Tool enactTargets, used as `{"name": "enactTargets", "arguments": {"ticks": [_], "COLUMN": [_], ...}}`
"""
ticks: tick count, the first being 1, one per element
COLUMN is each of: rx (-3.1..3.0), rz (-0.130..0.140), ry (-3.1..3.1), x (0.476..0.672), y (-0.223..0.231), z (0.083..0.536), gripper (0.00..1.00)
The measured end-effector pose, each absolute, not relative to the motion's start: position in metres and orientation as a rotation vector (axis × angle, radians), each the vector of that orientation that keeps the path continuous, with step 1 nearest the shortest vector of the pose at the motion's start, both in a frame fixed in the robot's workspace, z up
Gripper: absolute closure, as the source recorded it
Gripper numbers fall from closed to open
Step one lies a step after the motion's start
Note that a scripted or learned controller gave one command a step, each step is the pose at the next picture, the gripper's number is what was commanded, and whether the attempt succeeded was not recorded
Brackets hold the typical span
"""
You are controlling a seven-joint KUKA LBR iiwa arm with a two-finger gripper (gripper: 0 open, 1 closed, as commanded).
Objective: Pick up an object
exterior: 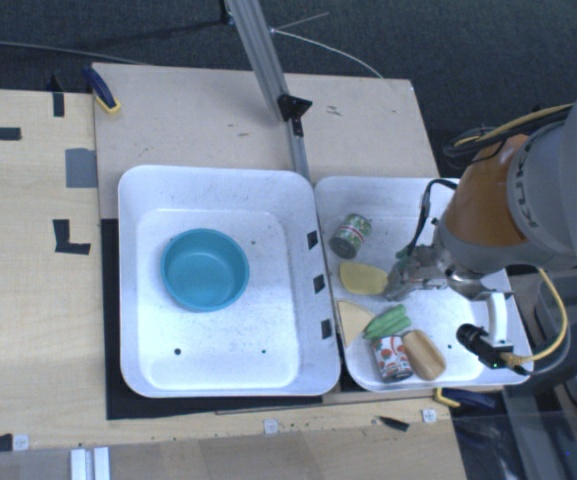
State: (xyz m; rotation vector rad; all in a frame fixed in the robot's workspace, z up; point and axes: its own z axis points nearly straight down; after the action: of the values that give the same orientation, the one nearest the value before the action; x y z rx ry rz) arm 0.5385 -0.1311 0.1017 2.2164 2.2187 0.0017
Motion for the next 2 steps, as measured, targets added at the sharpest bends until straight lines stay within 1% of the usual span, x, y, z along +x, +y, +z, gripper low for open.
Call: {"name": "enactTargets", "arguments": {"ticks": [2], "rx": [2.220], "rz": [0.001], "ry": [2.221], "x": [0.520], "y": [-0.134], "z": [0.207], "gripper": [1.00]}}
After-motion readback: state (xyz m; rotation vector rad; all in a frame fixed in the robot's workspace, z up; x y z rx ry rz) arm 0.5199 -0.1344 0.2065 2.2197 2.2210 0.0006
